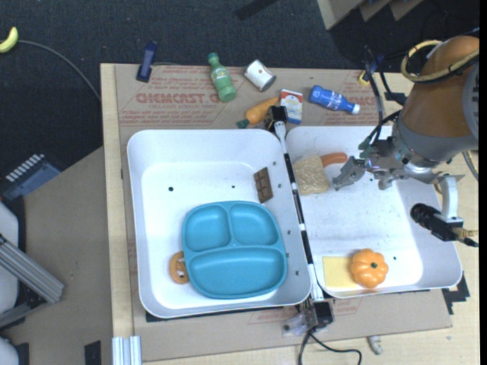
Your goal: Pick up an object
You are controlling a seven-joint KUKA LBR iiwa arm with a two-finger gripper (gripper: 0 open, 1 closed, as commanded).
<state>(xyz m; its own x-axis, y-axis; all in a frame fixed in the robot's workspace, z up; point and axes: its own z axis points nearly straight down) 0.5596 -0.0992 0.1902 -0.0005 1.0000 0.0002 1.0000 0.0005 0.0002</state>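
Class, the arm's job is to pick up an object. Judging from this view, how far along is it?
Done: the gripper has reached into the right bin, low beside the bread slice and sausage. In hand: nothing visibly sits between its fingers. Left: grasping and lifting. The pumpkin and yellow slice lie untouched near the front; the blue tray and chocolate rest in the left bin.

Even, fairly bright overhead light, no hard glare. White bins (pixel 152 204) slightly washed out but detail holds. Soft short shadows under the blue plate (pixel 232 249) and orange pumpkin (pixel 369 268). Dark floor (pixel 61 21) underexposed. Focus mildly soft overall, low resolution; arm (pixel 441 90) a little blurred.
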